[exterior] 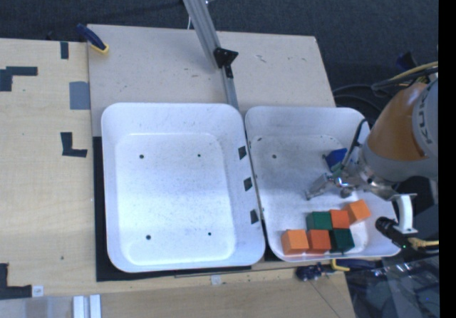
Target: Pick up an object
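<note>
Beyond the right bin [285,131], your gripper [324,185] hovers spread and empty; next, lower it onto the orange block [294,240].

The counter [171,60] is a pale wooden board. Two shallow white bins sit side by side on it, their inner rims touching: the left bin [121,124] and the right bin [299,118], both toward the counter's near edge, resting on a dark mat [97,238] that shows along the left bin's left and near sides. Strips of dark tape [69,144] mark the counter's left part. A blue and yellow clamp [92,38] lies at the far left corner. A grey metal bar [203,17] slants across the far edge.
</note>
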Motion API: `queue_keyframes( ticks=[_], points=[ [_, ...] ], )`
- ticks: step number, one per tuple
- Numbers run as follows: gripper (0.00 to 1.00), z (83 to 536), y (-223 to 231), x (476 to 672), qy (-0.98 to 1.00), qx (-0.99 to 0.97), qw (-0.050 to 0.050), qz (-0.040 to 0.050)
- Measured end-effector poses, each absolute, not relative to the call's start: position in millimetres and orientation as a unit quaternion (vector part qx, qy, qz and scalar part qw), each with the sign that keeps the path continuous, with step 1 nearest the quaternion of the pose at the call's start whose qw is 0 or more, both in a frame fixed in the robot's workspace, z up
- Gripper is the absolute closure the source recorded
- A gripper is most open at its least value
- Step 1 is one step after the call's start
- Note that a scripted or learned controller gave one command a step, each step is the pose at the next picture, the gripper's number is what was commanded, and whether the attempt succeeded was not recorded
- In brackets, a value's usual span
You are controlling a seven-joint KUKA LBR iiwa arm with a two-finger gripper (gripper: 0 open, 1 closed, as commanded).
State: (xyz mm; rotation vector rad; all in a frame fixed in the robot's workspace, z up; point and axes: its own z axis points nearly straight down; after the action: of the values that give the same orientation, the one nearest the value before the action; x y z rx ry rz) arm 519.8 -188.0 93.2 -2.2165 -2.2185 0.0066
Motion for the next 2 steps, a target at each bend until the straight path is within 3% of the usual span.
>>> queue_keyframes(
  ticks=[1, 2],
  points=[
    [1.00, 106.0, -187.5, 520.9, -0.708, -0.706, 0.002, 0.0008],
    [1.00, 164.6, -183.4, 529.8, -0.708, -0.706, -0.002, -0.0010]
  ],
)
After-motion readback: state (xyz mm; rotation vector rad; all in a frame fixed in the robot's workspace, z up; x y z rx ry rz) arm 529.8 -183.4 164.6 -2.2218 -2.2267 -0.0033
